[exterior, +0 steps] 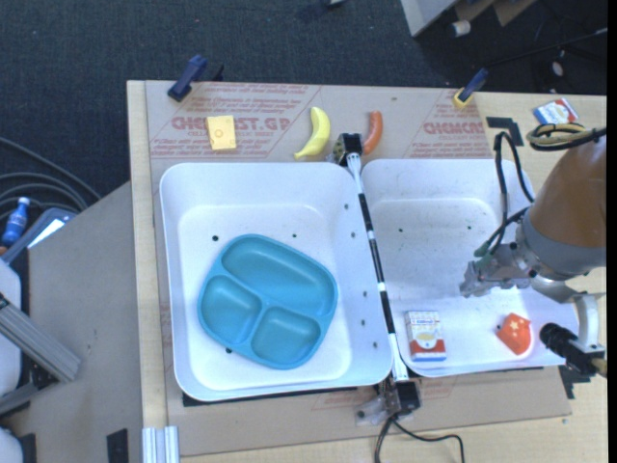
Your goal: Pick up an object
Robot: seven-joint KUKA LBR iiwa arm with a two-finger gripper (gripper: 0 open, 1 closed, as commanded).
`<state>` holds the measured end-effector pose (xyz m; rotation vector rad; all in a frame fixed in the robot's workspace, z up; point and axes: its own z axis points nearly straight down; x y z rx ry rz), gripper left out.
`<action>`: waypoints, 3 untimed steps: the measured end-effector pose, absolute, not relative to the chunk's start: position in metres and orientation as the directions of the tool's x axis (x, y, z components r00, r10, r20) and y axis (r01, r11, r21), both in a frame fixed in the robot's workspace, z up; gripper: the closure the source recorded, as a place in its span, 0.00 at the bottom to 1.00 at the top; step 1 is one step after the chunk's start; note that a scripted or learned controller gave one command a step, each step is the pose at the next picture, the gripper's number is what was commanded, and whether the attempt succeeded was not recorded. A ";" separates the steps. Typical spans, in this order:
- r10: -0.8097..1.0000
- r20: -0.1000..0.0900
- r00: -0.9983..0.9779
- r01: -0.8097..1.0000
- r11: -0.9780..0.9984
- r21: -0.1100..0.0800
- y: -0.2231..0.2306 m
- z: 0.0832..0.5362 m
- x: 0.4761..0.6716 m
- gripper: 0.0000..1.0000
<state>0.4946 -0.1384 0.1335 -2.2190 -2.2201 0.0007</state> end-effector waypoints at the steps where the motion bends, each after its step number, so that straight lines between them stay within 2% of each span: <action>1: 1.000 0.001 0.000 1.000 0.000 -0.002 -0.139 0.133 0.495 0.00; 2: 1.000 0.001 0.001 1.000 -0.001 -0.002 -0.177 0.118 0.479 0.00; 3: 1.000 0.003 -0.003 1.000 0.003 -0.001 -0.212 0.084 0.552 0.00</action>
